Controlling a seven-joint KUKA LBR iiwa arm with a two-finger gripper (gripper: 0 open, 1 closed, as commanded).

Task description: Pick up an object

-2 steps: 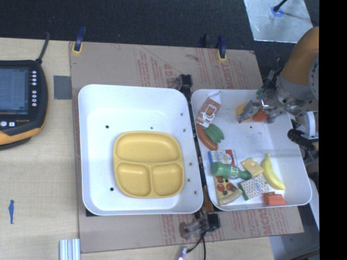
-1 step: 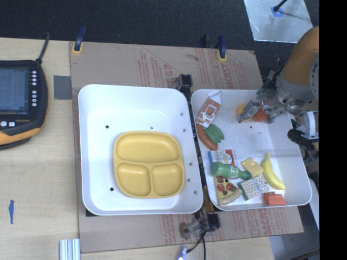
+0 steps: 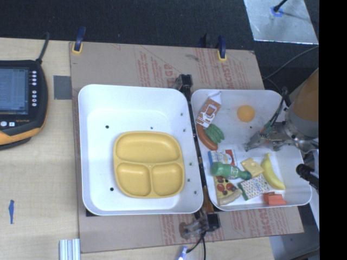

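The right bin (image 3: 260,97) holds several toy items. An orange ball (image 3: 245,113) lies near the back. A brown and white carton (image 3: 209,111) sits at the left beside a hot dog (image 3: 205,137) and a green leafy piece (image 3: 214,132). Toward the front are a green bottle (image 3: 230,171), a pizza slice (image 3: 226,189), a cheese wedge (image 3: 252,166), a banana (image 3: 271,171), a patterned cracker (image 3: 254,186) and a red block (image 3: 275,199). My gripper (image 3: 259,138) hangs over the bin's right middle, between the ball and the cheese, with nothing visibly held.
The left bin (image 3: 97,104) holds a yellow divided plate (image 3: 148,163). A handheld control pendant (image 3: 20,102) lies on the bench at far left. Clamps (image 3: 221,46) pin the cardboard sheet at the back. The grey arm (image 3: 303,110) enters from the right.
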